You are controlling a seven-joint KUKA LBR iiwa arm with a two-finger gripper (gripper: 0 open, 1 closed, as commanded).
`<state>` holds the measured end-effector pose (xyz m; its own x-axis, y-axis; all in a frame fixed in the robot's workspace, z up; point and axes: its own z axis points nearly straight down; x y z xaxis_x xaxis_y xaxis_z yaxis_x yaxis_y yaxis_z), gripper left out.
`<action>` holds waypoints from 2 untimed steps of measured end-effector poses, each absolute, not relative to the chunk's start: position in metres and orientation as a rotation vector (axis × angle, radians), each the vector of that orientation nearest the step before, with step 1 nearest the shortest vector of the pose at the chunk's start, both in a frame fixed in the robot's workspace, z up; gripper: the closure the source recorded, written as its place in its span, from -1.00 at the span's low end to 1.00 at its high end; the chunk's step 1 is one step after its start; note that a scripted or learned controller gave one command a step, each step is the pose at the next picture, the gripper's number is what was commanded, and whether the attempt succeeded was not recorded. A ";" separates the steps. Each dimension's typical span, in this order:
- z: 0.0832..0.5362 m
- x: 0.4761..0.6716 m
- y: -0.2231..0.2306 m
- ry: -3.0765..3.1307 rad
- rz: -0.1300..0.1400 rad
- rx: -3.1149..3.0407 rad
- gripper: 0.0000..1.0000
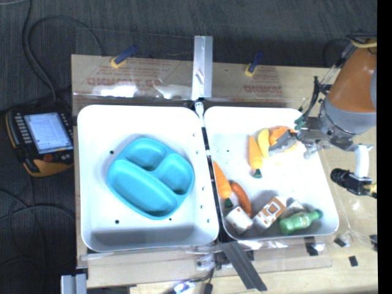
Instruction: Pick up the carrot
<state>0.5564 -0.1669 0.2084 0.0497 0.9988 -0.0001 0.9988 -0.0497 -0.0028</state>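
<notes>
Step in hand: approach, carrot not yet lifted. Carrot point(254, 155), orange with a dark green tip, lies in the right bin point(318, 182), far half, beside a banana point(264, 142). Gripper point(283, 141) sits low at the bin's far right, just beside banana and carrot; whether it is spread or closed cannot be told. Next move: centre over the carrot, clear of the banana.

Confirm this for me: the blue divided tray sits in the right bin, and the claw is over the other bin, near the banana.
Not quite. The camera view shows the blue divided tray in the left bin, not the right. The claw is over the right bin, near the banana.
</notes>
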 end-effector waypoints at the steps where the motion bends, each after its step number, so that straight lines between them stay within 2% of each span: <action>1: 0.090 0.599 -0.147 -2.084 -0.004 -2.362 -1.00; 2: 0.100 0.599 -0.146 -2.085 -0.005 -2.360 1.00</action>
<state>0.5993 -0.1460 0.1005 0.1231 0.9924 -0.0027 0.9924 -0.1231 0.0083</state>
